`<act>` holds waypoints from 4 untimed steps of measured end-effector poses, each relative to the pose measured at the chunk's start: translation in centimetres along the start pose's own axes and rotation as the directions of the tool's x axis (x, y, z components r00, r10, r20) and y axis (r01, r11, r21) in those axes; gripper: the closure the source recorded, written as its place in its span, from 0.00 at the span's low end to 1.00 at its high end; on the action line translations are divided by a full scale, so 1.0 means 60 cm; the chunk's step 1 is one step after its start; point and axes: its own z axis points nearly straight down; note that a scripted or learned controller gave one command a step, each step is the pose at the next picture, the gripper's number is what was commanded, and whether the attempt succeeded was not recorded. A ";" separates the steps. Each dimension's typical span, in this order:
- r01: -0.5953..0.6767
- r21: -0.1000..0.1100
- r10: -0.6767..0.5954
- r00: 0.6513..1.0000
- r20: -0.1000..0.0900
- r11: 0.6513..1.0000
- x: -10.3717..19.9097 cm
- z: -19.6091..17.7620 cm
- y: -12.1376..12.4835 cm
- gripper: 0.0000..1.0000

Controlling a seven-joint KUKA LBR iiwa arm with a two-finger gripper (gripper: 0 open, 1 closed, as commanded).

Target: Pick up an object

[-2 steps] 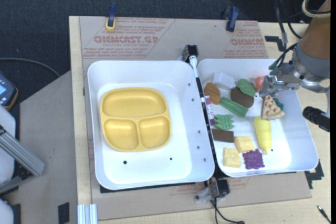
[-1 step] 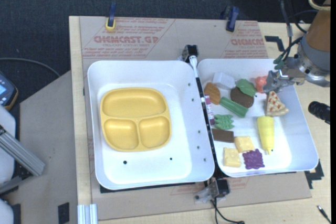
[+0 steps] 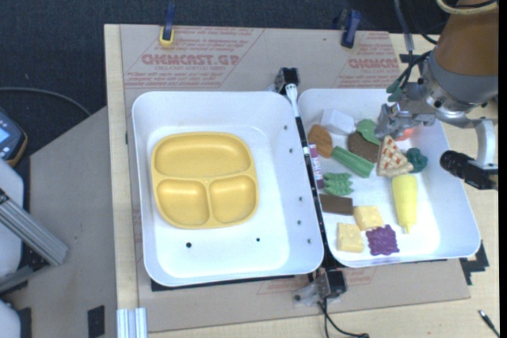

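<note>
I found the right bin (image 3: 467, 227) crowded — toy food packed from its left wall to the middle, a corn cob (image 3: 405, 200) and pizza slice (image 3: 392, 157) close under me. Its right strip lay open. The left bin (image 3: 273, 249) offered bare floor around a yellow tray (image 3: 206, 178).

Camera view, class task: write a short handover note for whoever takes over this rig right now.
Gripper: low over the right white bin, beside the pizza-slice toy; finger state unclear.
Things: toy foods crowd the right bin, among them a yellow corn cob and a purple grape bunch. The yellow three-compartment plate lies in the left white bin.
Done: nothing visibly lifted.
Left: grasp and raise one object.
</note>
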 end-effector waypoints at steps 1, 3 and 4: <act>0.001 -0.002 -0.001 1.000 0.000 1.000 0.090 -0.009 0.014 1.00; 0.001 -0.001 -0.001 1.000 0.000 1.000 0.263 0.011 0.023 1.00; -0.004 -0.001 0.004 1.000 0.001 1.000 0.268 0.008 0.021 1.00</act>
